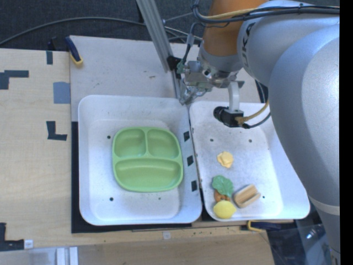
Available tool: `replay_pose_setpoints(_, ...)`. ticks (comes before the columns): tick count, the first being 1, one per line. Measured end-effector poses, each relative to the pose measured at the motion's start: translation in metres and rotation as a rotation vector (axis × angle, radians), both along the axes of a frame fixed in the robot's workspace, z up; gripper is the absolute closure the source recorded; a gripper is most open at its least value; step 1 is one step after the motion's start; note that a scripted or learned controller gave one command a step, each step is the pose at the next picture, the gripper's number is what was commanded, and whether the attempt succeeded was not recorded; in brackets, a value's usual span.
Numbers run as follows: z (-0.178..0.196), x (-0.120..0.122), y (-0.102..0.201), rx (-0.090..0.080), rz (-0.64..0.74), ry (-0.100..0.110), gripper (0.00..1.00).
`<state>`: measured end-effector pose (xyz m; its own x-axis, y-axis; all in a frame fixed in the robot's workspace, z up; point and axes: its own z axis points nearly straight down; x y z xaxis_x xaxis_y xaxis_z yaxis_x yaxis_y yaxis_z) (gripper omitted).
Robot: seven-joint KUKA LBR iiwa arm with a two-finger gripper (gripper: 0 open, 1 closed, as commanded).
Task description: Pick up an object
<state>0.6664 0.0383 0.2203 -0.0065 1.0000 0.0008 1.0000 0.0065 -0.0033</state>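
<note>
My gripper [186, 96] hangs over the far rim where the two white bins meet, with nothing seen in it. In the right bin [276, 164] lie a small pale yellow piece [225, 159], a green leafy toy [222, 183], a tan bread roll [246, 195] and a yellow lemon [224, 209]; these last three crowd the near left corner. All of them sit well nearer the camera than the gripper. A green divided plate [148, 159] rests in the left bin [94, 148].
A slanted metal rail [154, 24] rises behind the bins, close to the gripper's left. The grey arm [298, 76] covers the right bin's far right side. A blue and yellow clamp [74, 51] sits at the bench's far left.
</note>
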Motion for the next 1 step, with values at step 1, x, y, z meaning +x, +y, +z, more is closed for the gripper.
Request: replay_pose_setpoints(1,-0.0076,0.0046,0.05,0.0,0.0,-0.002,1.0)
